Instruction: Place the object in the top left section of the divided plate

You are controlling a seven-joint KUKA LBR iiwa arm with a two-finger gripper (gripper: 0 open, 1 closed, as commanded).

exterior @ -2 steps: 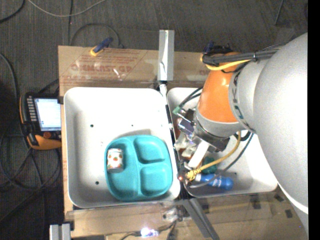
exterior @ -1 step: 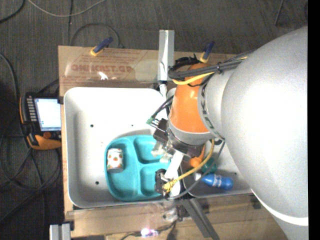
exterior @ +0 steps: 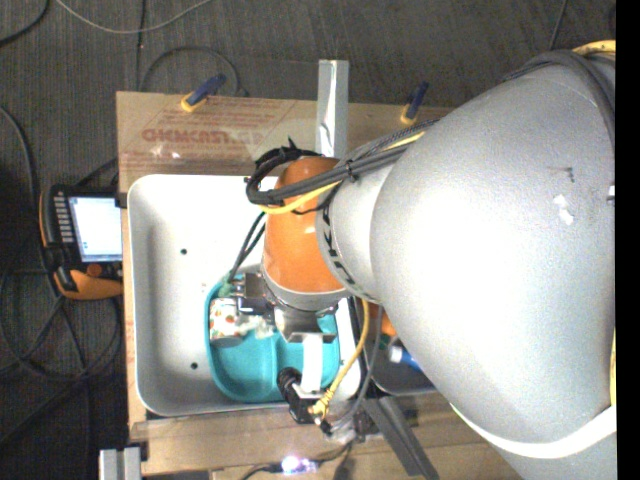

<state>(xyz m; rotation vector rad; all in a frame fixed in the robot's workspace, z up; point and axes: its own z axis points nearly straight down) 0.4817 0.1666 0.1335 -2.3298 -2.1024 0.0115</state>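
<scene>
– Low in the shallow white plastic bin (exterior: 160, 268), under the arm, what lies there?
– A rounded turquoise divided plate (exterior: 240, 368), at the bin's near edge. The grey arm with its orange band (exterior: 300, 228) hangs right over it and covers most of it.
– And the object?
– A small pale thing with reddish marks (exterior: 229, 319) shows on the plate's upper left part in this view, just beside the gripper (exterior: 262, 306). It is too small and too hidden to tell its long axis or which way it points.
– Does the gripper hold it?
– I cannot tell; the wrist hides whether the gripper is spread or closed.
– Any writing?
– Red print runs across the brown board (exterior: 200, 133) beyond the bin, too blurred to read. A handheld pendant with a lit screen (exterior: 85, 230) sits left of the bin; whatever its screen says is illegible.
</scene>
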